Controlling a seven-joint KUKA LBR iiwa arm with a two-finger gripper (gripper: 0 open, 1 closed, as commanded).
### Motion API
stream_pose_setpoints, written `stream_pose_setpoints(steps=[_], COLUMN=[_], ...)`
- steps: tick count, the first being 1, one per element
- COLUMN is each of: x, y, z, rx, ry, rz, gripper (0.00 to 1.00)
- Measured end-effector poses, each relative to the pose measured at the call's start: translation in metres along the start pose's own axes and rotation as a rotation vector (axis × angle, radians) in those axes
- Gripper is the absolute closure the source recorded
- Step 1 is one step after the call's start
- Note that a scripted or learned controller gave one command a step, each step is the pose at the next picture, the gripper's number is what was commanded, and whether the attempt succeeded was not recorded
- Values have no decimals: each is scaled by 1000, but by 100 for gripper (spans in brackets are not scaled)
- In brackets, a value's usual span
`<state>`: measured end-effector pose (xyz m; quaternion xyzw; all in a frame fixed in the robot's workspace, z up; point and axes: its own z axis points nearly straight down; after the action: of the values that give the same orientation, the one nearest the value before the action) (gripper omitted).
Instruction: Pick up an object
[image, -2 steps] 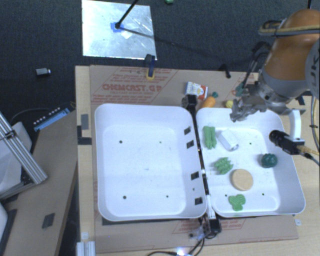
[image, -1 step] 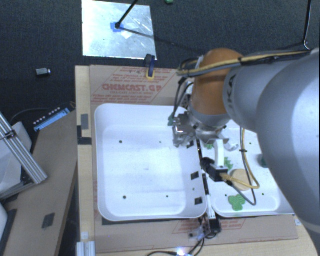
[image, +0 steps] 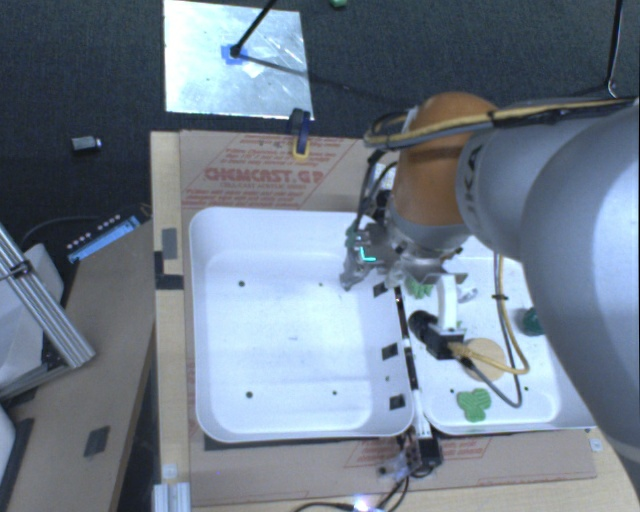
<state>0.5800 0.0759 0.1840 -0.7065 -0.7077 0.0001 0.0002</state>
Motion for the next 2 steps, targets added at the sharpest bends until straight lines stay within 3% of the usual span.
stream_pose_setpoints(steps=[1,2], x=[48,45], y=[-45,-41], z=[41,28], rx=[6,-1], ry=[1,1], rz=[-6,-1], gripper=[0,100])
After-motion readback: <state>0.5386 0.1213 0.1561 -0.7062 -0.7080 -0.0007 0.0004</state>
